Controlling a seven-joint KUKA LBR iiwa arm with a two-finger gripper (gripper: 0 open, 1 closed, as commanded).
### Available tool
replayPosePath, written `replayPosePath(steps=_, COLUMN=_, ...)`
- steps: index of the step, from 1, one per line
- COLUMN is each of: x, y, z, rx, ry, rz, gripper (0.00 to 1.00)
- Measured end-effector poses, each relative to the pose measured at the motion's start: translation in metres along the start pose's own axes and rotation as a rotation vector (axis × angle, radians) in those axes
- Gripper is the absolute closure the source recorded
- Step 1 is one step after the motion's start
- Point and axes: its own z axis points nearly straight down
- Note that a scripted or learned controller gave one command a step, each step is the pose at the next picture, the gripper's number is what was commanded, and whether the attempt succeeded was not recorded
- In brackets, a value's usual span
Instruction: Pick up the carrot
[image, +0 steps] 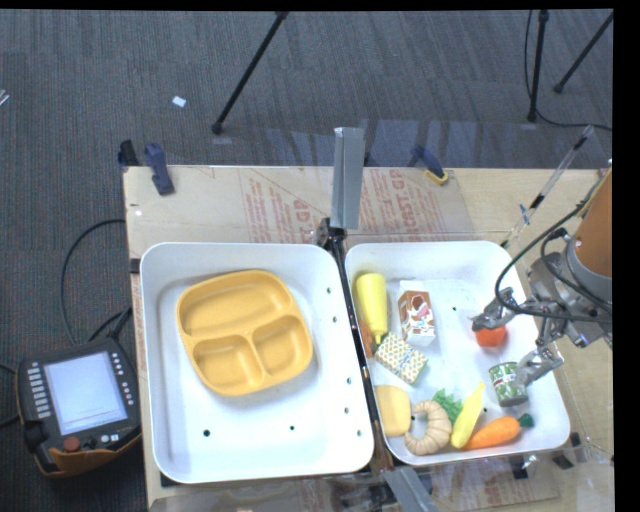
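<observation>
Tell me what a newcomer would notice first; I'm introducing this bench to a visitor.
A yellow divided tray sits alone in the left bin. The right bin is crowded with toy food, the carrot near its front right corner. The gripper hangs above that bin's right side.

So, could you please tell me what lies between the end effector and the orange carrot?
In the camera view, a small green can sits between the end effector and the orange carrot.
</observation>
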Motion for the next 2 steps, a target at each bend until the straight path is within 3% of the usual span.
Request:
replayPosePath(steps=1, x=-0.005, y=0.008, z=0.000, rx=0.000, ry=0.000, rz=-0.097, gripper=0.00)
replayPosePath(steps=2, x=0.000, y=0.016, z=-0.041, rx=0.001, ry=-0.002, rz=-0.154, gripper=0.00)
